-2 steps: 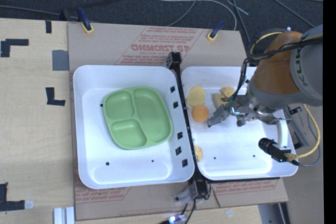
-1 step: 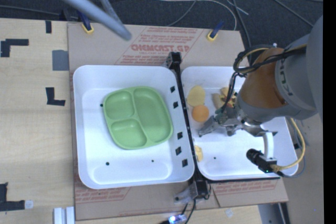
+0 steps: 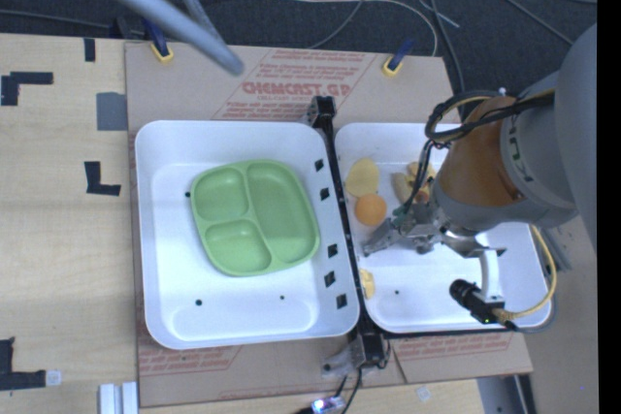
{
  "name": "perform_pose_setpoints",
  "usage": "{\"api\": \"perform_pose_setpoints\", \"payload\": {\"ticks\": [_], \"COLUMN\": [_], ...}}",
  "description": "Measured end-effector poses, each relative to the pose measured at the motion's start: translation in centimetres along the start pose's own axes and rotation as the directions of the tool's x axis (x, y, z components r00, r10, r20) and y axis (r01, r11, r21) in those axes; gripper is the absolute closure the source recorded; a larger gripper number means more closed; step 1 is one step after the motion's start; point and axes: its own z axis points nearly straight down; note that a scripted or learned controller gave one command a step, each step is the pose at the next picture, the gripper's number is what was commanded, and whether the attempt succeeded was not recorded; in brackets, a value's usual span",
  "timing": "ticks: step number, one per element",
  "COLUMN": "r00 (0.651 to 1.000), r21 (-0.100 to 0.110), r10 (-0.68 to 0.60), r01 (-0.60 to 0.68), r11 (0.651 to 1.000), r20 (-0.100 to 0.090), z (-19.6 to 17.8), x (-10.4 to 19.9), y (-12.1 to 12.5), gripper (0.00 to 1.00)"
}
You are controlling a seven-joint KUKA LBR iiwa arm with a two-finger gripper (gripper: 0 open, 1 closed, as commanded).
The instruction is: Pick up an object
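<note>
The claw hangs low in the right bin, close to the divider, its metal parts angled toward the bin's left wall. We cannot tell how it is set, because the wrist and its cables cover most of it from above.

Just beside it lies an orange ball, and touching that ball on its far side is a pale yellow piece. More yellow bits sit near the wrist, partly hidden, and a small yellow scrap rests against the divider nearer us. We judge the ball the likeliest target, since the claw sits nearest to it; nothing is seen in its grasp.

The left bin holds a green tray lying flat, well apart from the arm, so it plays no part in this reach. The crowding of the pieces could make a clean grasp awkward.
</note>
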Motion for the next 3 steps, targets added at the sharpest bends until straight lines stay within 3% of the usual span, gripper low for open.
{"api": "perform_pose_setpoints", "payload": {"ticks": [1,3], "r00": [1.000,1.000], "r21": [-0.002,-0.007], "r10": [0.000,-0.001], "r01": [0.000,0.001], "r11": [1.000,1.000], "r20": [0.001,0.000], "z": [-1.1,-11.6], "x": [0.0,0.4], "y": [0.1,1.2], "gripper": [1.00,1.00]}}
